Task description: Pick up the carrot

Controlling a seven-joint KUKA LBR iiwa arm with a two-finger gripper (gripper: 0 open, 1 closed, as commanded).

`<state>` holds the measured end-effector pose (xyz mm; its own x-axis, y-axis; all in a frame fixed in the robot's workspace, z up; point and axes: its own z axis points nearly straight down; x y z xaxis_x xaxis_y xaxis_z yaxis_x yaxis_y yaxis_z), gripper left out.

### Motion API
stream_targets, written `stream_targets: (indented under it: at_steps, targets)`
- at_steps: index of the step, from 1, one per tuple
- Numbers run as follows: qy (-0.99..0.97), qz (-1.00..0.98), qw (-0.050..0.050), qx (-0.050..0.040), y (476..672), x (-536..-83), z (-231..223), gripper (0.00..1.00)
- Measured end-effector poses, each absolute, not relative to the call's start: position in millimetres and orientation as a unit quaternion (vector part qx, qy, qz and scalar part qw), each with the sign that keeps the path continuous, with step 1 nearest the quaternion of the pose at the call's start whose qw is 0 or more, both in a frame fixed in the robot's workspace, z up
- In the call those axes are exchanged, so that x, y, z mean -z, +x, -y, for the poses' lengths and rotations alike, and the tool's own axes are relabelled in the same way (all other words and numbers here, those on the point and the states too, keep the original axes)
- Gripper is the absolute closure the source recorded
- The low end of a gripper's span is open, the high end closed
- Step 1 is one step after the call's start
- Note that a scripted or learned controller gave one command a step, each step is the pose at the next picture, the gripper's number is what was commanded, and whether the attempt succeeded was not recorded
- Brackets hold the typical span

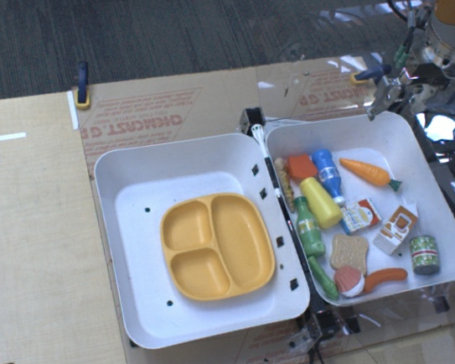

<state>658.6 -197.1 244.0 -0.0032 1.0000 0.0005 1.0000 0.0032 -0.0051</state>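
The carrot [365, 171] is orange with a green stub at its lower right end. It lies flat in the upper right part of the right bin [425, 157], apart from the other items. My gripper [388, 98] hangs above the bin's far right corner, up and to the right of the carrot and well clear of it. Nothing shows in its grasp.
The right bin also holds a blue bottle [325, 166], a yellow bottle [320, 202], a green bottle [307, 228], a small can [424, 253], a sausage [383, 278], cartons and bread. In the left bin sits a yellow divided plate [217, 245].
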Motion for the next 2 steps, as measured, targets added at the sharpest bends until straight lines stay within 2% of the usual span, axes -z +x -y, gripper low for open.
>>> stream_targets:
  at_steps: [1,2]
  targets:
    - [-0.685,0.728,0.004,0.0020,647.0,-100.1,214.9,0.00]
    - [-0.719,0.695,0.002,-0.0008,594.5,-90.3,206.0,0.00]
